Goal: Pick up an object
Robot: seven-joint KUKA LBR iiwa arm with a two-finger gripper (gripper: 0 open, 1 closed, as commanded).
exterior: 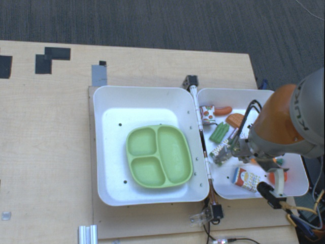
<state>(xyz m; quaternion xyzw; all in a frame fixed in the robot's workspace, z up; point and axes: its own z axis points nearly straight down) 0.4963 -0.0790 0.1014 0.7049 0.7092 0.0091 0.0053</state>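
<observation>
your gripper (223,154) hangs low near the right bin's (299,187) left wall, over the green packet (220,132); i can't tell its opening. crowded neighbours could spoil your grasp.

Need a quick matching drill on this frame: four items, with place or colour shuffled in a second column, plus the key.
Items:
1. divided plate
2. sausage-shaped toy
3. small carton
4. gripper

Descriptions:
A. low in the right bin, near its front wall, white and orange print
B. light green, three compartments, lying in the left bin
C. down in the right bin near the divider, beside a green piece
D. red-orange, near the right bin's far wall

Pairs: 1-B, 2-D, 3-A, 4-C
</observation>
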